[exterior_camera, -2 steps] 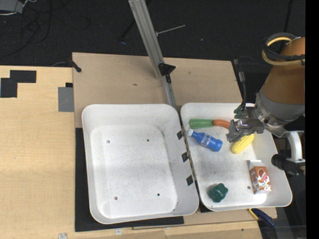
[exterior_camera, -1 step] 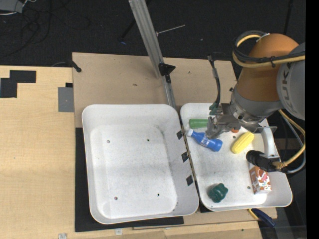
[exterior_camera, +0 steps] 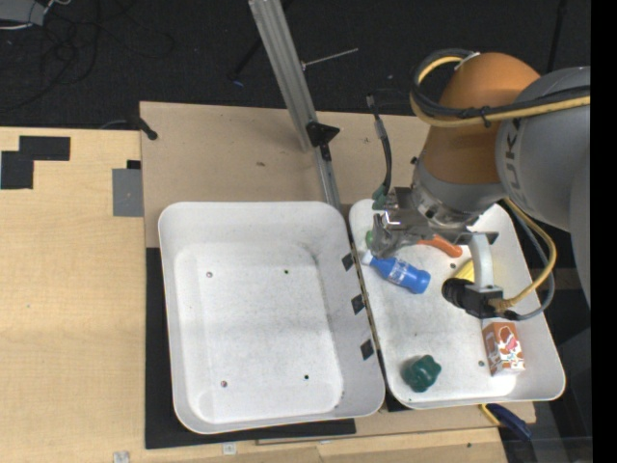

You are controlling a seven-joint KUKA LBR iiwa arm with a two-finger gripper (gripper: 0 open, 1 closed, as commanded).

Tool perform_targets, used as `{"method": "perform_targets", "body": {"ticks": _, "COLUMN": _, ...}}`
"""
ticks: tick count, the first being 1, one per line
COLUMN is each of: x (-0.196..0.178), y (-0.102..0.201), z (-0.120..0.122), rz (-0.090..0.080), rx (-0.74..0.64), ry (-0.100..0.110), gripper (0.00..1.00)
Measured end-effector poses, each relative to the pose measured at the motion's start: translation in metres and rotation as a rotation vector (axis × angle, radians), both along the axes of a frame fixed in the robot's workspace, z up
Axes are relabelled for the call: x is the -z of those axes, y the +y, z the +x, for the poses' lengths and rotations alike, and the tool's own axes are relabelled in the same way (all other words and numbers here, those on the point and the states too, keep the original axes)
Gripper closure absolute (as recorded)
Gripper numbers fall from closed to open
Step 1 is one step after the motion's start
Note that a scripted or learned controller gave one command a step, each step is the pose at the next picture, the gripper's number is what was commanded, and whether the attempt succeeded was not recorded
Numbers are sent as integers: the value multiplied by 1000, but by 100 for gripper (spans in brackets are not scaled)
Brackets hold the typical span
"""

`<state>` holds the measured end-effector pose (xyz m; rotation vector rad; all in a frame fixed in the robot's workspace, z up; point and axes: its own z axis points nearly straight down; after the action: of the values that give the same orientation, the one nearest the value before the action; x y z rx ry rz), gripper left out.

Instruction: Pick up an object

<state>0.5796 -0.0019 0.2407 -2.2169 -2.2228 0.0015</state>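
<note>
**Ana:** Looking at the right bin (exterior_camera: pixel 540 379), where is the gripper (exterior_camera: pixel 386 228) sitting relative to anything worth picking?

**Ben:** It is hanging over the bin's upper left corner, close to the wall shared with the left bin (exterior_camera: pixel 193 258). The blue bottle (exterior_camera: pixel 400 274) is lying just below it in the view, nearly under the tool, so that is looking like the nearest candidate.

**Ana:** How is the bottle lying?

**Ben:** On its side, with its long axis running from upper left to lower right, and what I take for the cap end is pointing toward the dividing wall. A grasp across the short width is seeming the sensible choice, so the wrist would need to line up against that diagonal.

**Ana:** Are the fingers spread or closed?

**Ben:** I cannot tell; the metal parts at the tip are blurring together, and nothing is showing between them that I could call held.

**Ana:** What else is crowding the bin?

**Ben:** An orange piece (exterior_camera: pixel 443 247) is lying just right of the tool, partly under the arm. A yellow thing (exterior_camera: pixel 465 270) is peeking out beside a black cable loop. A red and white carton (exterior_camera: pixel 502 347) is lying near the right wall, and a dark green lump (exterior_camera: pixel 421 372) is sitting toward the front, well apart from the bottle.

**Ana:** Any risk?

**Ben:** The bottle is looking round, so I am guessing it could roll on the flat white floor, and the near wall is leaving little room on that side.
</note>
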Motion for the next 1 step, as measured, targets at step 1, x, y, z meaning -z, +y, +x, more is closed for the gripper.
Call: {"method": "perform_targets", "body": {"ticks": 1, "x": -6, "y": 42, "z": 24, "rz": -1, "rx": -1, "ry": -1, "gripper": 100}}
